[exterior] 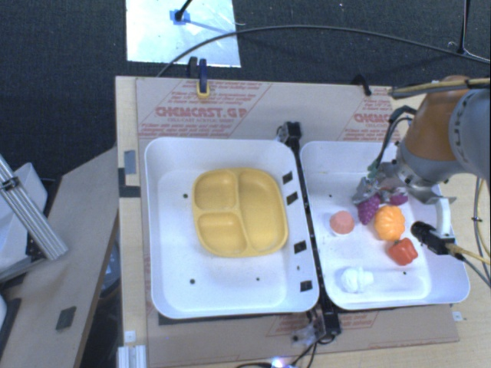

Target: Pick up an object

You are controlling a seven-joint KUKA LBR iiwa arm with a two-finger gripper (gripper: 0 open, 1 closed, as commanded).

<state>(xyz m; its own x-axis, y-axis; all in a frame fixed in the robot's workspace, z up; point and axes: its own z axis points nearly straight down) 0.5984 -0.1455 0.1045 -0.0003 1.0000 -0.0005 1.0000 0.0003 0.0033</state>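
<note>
Watch the crowding in your right bin (pixel 322 159), where the pink ball (pixel 342 222), purple grapes (pixel 369 208) and orange fruit (pixel 389 222) sit close enough that a descent could nudge neighbours aside, and your pincer (pixel 376 181) hangs just over the grapes, its opening impossible to tell.

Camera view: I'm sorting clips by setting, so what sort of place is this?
Probably a robot lab test bench: two white bins clamped on a protective board, toy food, and cables over dark carpet.
</note>
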